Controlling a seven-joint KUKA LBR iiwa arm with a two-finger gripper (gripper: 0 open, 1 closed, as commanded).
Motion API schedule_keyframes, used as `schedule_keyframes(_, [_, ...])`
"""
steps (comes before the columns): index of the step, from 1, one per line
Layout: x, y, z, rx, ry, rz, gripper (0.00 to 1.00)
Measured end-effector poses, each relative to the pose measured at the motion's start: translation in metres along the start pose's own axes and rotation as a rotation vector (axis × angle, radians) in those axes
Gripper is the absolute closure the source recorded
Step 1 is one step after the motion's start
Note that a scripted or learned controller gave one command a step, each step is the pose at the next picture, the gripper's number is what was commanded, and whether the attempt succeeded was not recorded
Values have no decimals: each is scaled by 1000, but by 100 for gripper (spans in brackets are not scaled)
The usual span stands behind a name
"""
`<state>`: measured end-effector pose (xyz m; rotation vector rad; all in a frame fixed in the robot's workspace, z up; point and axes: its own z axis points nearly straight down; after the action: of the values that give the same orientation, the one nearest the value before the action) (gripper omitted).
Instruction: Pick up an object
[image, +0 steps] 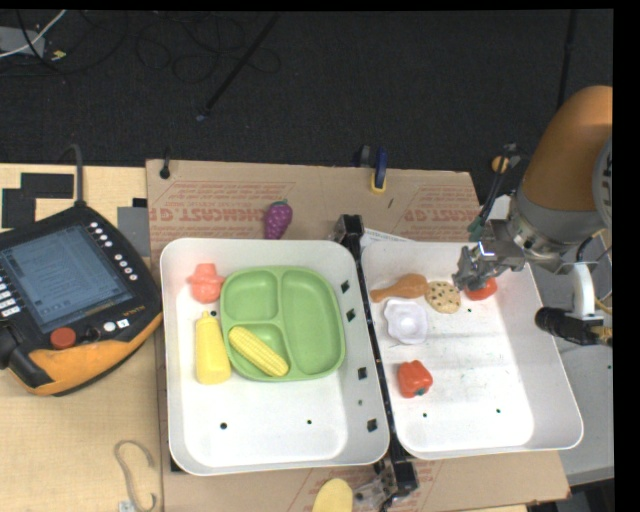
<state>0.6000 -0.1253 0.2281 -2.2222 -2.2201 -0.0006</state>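
- I see the end effector (474, 272) low over the far part of the right bin (545, 400), right at a small red object (483, 289) that sits just beside a cookie (441, 296).
- I cannot tell how it is set; it is too dark and small against the arm.
- I judge this as the reach-and-grasp step: the red object looks like the target, still resting on the bin floor.
- Next I need a clean close on it alone, clear of the cookie and the chicken drumstick (399, 289), then a straight lift.
- The red pepper (415, 378) and white cup (405, 322) lie nearer me, apart.
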Motion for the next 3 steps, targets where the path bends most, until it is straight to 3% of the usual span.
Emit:
schedule_keyframes(2, [99, -46, 20, 6, 2, -3, 100])
schedule_keyframes(3, [150, -64, 5, 4, 3, -5, 100])
